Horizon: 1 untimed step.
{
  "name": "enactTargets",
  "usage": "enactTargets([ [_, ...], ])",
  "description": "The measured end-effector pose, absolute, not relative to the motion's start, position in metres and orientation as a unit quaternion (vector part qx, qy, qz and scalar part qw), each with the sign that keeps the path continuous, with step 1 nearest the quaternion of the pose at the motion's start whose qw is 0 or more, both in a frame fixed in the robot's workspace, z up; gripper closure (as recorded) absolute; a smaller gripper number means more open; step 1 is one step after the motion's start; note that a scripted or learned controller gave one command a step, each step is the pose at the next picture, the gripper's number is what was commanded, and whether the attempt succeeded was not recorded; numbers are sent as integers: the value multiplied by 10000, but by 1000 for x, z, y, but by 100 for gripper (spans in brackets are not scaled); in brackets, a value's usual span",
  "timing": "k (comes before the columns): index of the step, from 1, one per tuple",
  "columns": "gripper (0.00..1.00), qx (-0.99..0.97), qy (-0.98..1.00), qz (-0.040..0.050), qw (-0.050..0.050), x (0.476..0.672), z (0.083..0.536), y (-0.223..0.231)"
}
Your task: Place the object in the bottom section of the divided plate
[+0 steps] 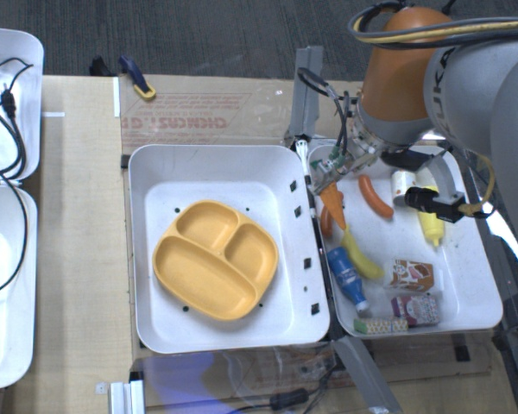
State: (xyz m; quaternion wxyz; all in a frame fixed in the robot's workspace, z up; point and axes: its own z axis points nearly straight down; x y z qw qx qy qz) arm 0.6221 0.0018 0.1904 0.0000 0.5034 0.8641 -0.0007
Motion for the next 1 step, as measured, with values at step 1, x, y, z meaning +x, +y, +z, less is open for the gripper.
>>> enactTargets([
  [1, 100, 4842, 8749, -9, 9, 637, 191, -16],
])
